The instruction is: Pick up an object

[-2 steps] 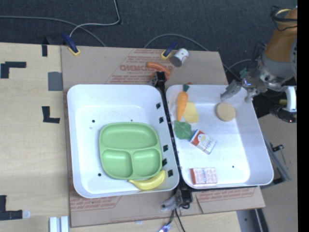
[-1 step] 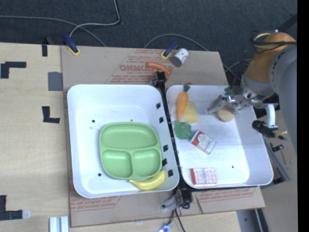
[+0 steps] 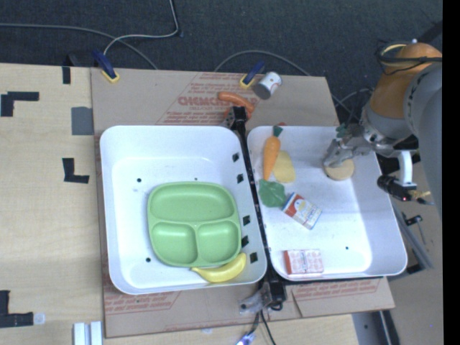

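Right bin (image 3: 374, 250): fingers (image 3: 338, 157) over tan disc (image 3: 340, 169)

I see a round tan disc-shaped object (image 3: 339, 169), lying flat in the right bin's (image 3: 374, 257) upper right area, near the far wall. The pincer (image 3: 338, 154) sits right over its top edge, touching or nearly; can't tell which.

Open white floor lies mid-right in the right bin (image 3: 374, 250); an orange toy carrot (image 3: 270, 157), small printed carton (image 3: 301, 211) and flat pink box (image 3: 302, 261) crowd its left and front.
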Available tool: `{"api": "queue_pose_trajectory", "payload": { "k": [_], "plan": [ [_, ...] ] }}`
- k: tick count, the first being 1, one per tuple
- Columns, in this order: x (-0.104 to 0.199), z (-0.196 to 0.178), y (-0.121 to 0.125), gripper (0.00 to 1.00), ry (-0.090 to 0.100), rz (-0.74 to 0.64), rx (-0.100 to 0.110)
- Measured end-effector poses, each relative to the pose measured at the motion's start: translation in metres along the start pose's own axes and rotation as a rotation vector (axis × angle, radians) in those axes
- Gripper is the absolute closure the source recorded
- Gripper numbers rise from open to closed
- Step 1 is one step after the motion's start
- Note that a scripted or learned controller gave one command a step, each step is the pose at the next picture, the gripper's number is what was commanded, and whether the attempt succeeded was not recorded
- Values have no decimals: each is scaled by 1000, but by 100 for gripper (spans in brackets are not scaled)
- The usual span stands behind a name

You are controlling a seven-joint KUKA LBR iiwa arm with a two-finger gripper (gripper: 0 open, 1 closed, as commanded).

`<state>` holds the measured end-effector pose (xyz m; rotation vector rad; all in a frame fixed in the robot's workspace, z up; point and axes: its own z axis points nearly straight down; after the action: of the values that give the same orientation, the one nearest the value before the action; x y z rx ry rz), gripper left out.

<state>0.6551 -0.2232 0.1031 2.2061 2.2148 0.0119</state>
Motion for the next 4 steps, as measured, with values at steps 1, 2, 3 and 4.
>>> {"api": "queue_pose_trajectory", "payload": {
  "k": [1, 2, 3, 4],
  "plan": [
    [0, 0, 0, 0, 0, 0, 0],
    [-2, 10, -21, 0, -4, 1, -1],
    [26, 11, 17, 0, -2, 1, 2],
    [37, 10, 0, 0, -4, 2, -3]
  ]
}}
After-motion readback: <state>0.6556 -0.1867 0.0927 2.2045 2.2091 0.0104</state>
